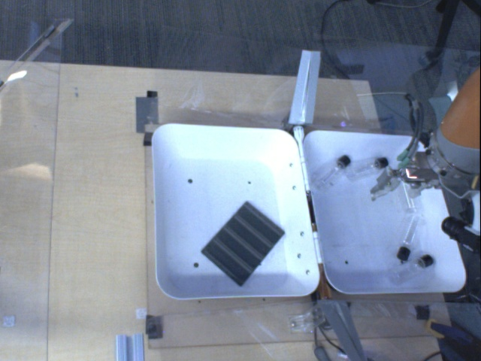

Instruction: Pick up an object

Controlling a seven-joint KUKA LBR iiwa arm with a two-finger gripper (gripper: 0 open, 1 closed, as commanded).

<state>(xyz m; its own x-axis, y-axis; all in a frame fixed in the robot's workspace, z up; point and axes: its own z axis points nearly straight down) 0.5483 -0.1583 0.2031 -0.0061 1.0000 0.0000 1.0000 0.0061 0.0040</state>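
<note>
A dark grey ribbed rectangular block [243, 243] lies flat and turned diagonally in the left bin [173, 201], toward its front. My gripper [385, 182] hangs over the right bin [353, 224], in its upper right part, far from the block. The arm's grey wrist and orange band enter from the right edge. Several small black-tipped clear pieces lie in the right bin: one [343, 160] at the back left, one [381, 162] just beside the gripper, and a pair [413, 257] near the front right corner. Nothing is visibly held.
A metal bar [304, 89] stands up behind the seam between the bins. Black brackets [148, 111] sit at the left bin's outer corners. Open wooden bench top stretches to the left. Cables and a stand lie beyond the back right.
</note>
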